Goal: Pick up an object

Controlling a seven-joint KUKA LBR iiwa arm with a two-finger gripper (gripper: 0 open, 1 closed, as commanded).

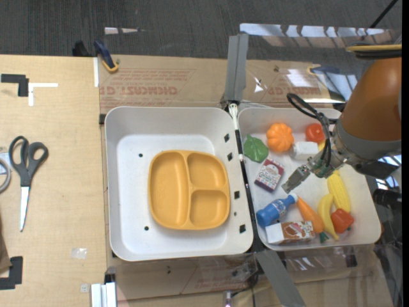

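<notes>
My gripper (296,179) hangs low over the middle of the right bin (366,235), with the grey and orange arm reaching in from the right. Just left of it lies a small maroon and white box (270,174). Below it lie a blue bottle (276,211) and an orange carrot (309,214). An orange pumpkin (279,137), a green pepper (255,149), a red tomato (314,133) and a white piece (305,149) sit at the back of the bin. Yellow corn (338,192) lies to the gripper's right. I see nothing held.
A banana (326,212), a red pepper (342,220) and a brown and white carton (291,232) lie at the right bin's front. The left bin (121,171) holds a yellow divided plate (189,189). Scissors (25,165) rest on the bench at far left.
</notes>
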